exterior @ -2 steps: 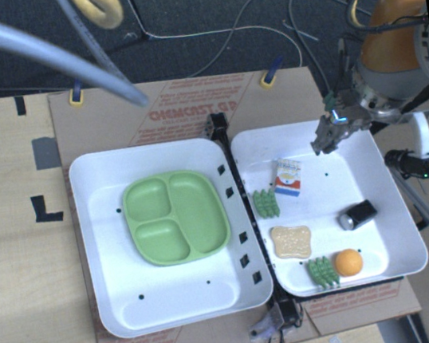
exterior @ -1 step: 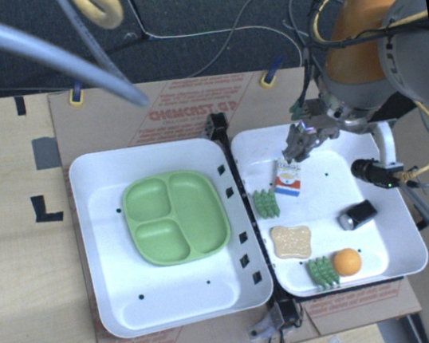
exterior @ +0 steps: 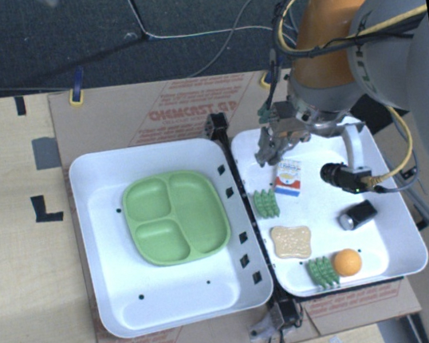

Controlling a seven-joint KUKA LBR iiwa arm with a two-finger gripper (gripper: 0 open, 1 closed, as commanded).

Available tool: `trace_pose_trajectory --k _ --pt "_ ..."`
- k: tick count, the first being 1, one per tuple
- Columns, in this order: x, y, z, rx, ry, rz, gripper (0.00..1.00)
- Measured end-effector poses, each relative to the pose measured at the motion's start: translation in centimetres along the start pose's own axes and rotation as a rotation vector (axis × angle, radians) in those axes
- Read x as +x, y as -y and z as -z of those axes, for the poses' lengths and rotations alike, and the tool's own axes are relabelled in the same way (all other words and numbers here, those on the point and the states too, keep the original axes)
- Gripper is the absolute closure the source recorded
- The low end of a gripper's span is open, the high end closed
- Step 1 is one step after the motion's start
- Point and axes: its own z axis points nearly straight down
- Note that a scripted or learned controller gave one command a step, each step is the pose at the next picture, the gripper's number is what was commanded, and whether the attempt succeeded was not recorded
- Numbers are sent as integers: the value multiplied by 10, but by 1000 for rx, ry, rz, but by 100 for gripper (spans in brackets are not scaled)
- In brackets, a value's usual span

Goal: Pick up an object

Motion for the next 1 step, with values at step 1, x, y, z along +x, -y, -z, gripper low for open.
trace_pose_trajectory --k 1 --pt "58 -1 -14 2 2 -2 100"
